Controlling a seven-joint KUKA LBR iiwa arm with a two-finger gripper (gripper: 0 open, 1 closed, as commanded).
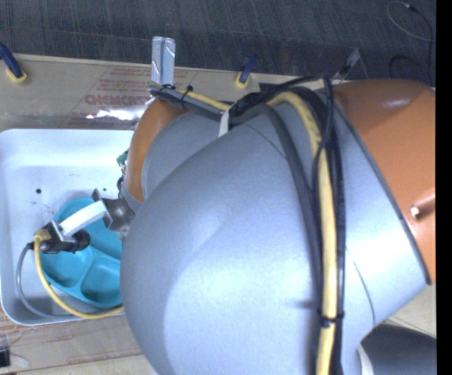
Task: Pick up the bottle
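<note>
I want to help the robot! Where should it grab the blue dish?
Probably its thin rim. The blue dish lies flat in the white bin, too wide to pinch across, so come straight down on its left edge; the arm covers its right side.

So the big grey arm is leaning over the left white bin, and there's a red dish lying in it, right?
Nearly. The camera view shows the grey arm over the left white bin, but the dish lying in it is blue, not red.
</note>
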